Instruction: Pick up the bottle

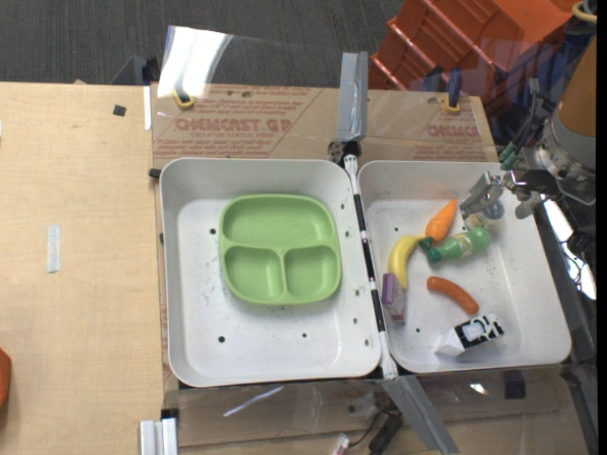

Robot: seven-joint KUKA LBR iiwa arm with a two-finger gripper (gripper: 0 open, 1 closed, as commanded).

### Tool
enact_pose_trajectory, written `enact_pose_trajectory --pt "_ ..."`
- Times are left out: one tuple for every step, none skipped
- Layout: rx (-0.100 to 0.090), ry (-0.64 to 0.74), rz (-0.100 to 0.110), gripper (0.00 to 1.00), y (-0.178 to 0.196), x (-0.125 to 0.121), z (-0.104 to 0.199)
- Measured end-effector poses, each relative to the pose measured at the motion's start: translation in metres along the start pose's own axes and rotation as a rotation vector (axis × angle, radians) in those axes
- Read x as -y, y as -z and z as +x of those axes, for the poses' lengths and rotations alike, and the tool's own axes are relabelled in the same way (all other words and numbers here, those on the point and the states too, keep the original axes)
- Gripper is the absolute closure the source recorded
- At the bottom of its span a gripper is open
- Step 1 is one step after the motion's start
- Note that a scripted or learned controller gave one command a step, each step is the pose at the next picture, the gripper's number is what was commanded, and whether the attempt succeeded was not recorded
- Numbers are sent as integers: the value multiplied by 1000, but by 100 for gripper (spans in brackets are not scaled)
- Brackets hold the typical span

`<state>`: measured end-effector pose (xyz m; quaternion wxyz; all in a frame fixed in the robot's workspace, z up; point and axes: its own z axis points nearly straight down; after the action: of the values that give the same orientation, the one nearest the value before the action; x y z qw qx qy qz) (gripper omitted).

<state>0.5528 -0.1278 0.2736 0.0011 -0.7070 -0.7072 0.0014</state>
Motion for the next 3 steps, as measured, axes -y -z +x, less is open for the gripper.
enact_pose_trajectory --pt "0 -227 -3 0 -170 -43 3" --pt "-8 -165 -1 0 -182 52 -52" --pt "-5 -170 -1 100 -174 52 -55"
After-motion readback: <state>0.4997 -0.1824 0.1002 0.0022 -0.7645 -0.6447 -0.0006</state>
